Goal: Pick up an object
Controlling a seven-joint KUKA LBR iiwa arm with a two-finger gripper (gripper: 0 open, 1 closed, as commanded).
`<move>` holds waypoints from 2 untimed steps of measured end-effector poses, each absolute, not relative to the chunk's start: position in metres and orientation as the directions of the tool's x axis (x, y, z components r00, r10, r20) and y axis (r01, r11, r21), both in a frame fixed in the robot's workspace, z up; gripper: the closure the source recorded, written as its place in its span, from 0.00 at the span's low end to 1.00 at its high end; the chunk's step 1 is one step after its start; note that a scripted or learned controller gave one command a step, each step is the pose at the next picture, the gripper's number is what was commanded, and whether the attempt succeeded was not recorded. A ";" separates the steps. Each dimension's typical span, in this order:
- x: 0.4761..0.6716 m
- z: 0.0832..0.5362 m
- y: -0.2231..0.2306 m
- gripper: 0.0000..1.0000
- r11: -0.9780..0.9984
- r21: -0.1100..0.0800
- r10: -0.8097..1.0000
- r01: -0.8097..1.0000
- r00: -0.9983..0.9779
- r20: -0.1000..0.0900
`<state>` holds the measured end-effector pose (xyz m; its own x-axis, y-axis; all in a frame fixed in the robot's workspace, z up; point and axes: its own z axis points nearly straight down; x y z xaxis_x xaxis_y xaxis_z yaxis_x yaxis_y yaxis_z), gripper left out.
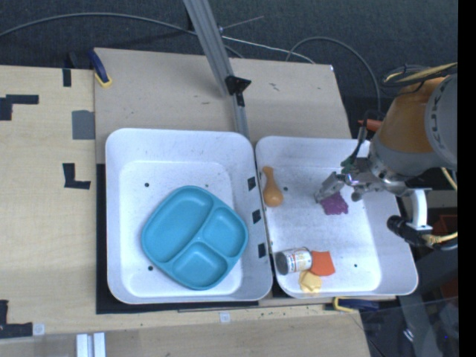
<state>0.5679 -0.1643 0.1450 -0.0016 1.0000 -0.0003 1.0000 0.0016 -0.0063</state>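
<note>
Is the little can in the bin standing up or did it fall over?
Fallen over. The can lies on its side in the right bin, its round end facing left, beside an orange block.

Single fixed camera above bench (44, 155) — looks down at slant, moderately far, both bins (119, 199) framed.

Robot lab: plywood bench (186, 88) with tape marks at 9 o'clock, two white bins (119, 199), loose cables (312, 47) on dark carpet at 12 o'clock.

Wooden bench (44, 199) stands on dark carpet (89, 10).
</note>
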 end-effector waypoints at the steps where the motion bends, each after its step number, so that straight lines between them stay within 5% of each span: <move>1: 0.568 0.092 -0.164 0.00 0.002 -0.001 1.000 1.000 -0.002 -0.003; 2: 0.568 0.105 -0.164 1.00 0.003 0.000 1.000 1.000 -0.003 -0.001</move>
